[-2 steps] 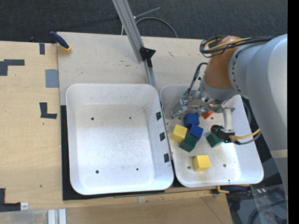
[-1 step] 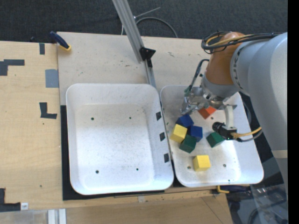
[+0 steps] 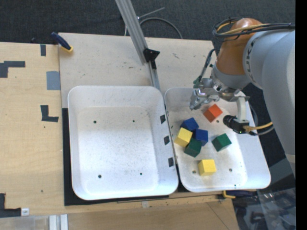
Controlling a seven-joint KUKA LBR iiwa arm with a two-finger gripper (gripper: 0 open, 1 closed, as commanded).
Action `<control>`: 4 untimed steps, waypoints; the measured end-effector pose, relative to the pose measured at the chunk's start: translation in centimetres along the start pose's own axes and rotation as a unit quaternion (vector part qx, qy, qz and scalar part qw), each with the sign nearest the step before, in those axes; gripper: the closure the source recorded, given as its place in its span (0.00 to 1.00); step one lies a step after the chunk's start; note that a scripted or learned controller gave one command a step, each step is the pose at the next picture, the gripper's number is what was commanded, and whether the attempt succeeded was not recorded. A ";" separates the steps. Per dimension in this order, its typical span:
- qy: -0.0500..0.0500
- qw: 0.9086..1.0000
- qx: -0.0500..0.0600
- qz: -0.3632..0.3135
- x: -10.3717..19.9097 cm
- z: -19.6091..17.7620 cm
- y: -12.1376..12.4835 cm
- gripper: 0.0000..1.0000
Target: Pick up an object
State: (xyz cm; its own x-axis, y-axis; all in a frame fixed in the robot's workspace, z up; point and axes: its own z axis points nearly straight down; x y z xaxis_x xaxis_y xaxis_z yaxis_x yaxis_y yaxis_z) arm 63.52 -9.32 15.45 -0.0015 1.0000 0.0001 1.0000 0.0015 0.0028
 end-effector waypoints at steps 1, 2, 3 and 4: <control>0.000 1.000 -0.001 0.000 -0.3 -5.6 1.1 1.00; 0.000 1.000 0.001 0.000 -0.3 -6.7 1.1 1.00; 0.001 1.000 0.002 -0.003 5.7 -7.5 0.4 1.00; 0.001 1.000 0.003 -0.002 11.0 -6.5 0.2 1.00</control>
State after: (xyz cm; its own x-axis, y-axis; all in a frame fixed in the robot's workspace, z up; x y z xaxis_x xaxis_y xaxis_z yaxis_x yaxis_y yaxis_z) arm 63.73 1.64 21.97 -0.0063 1.0000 0.0016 1.0000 0.0063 -0.0027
